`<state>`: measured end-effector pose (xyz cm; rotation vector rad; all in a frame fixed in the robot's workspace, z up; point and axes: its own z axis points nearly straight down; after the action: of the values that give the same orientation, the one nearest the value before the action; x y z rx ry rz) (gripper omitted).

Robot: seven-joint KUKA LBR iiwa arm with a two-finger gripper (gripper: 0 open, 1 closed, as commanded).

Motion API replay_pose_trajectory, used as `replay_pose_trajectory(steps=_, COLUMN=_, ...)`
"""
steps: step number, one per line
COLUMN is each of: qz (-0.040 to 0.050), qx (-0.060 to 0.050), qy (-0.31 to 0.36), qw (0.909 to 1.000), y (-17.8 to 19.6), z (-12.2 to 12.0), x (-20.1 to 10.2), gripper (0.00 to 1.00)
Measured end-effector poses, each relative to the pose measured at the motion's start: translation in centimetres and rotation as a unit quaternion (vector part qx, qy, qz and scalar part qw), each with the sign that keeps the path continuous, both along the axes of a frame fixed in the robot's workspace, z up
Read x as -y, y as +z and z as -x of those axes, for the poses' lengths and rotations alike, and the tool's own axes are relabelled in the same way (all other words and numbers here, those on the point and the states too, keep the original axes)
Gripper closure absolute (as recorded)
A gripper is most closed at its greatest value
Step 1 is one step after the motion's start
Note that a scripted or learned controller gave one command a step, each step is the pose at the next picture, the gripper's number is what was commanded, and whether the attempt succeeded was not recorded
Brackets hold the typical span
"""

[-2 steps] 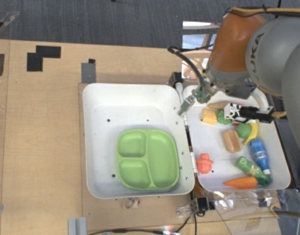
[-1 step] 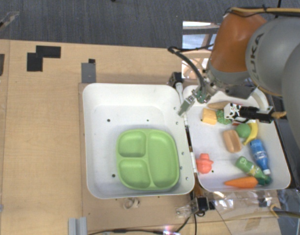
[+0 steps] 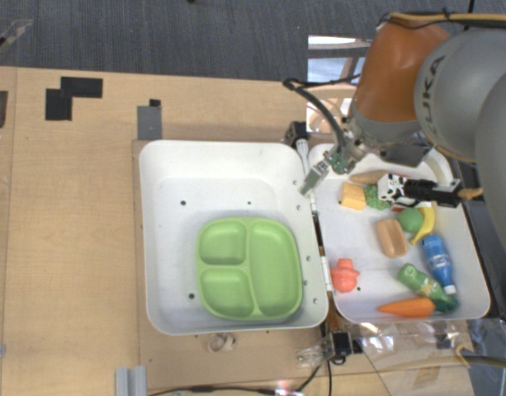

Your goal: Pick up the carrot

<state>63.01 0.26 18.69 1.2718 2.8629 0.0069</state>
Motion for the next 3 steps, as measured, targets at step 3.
replay_pose_trajectory(steps=3, qz=0.0, qx=0.0, qy=0.0, qw=1.0, y=0.0, z=0.0, x=0.0, gripper=0.0)
